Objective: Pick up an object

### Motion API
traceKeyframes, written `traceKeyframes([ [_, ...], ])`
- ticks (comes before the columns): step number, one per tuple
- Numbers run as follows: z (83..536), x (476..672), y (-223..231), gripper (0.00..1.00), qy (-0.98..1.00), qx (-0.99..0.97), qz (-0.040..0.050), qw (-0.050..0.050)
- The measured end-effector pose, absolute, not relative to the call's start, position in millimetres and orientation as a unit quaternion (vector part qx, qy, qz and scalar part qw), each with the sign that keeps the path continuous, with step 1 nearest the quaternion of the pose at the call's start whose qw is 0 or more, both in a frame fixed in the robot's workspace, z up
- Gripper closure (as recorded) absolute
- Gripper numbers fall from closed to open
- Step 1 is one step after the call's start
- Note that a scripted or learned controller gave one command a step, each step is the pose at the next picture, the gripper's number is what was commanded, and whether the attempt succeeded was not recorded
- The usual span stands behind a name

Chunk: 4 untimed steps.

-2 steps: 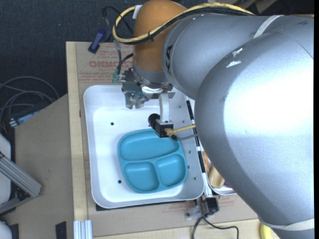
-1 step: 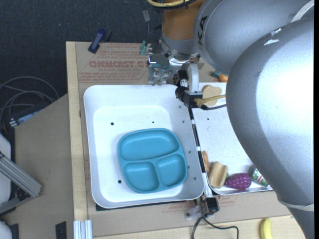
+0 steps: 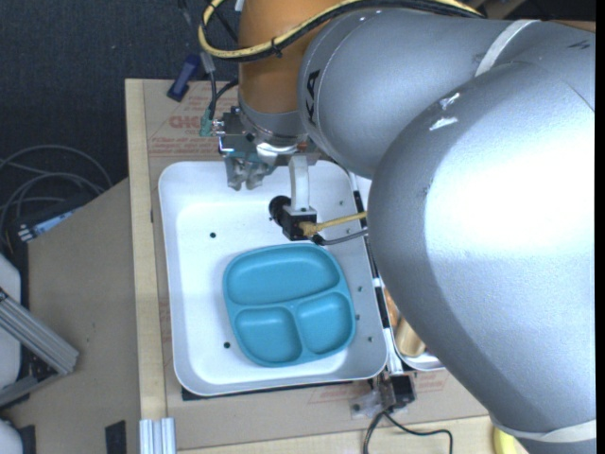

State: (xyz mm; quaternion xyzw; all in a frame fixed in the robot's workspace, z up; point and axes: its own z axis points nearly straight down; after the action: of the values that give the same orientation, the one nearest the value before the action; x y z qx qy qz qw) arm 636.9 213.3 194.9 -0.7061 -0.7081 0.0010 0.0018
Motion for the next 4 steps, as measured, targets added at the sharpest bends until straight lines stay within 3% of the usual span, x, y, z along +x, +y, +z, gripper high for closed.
traceKeyframes([
  [1,152,612.2,209,1.00,-0.707,-0.707,0.0016,0.001],
  [2,252,631.8,225,1.00,-0.708,-0.707,-0.0012,-0.001],
  [3,243,588.7,222,1.00,-0.707,-0.707,0.0008,0.001],
  [4,200,561.8,225,1.00,-0.707,-0.707,0.0014,0.001],
])
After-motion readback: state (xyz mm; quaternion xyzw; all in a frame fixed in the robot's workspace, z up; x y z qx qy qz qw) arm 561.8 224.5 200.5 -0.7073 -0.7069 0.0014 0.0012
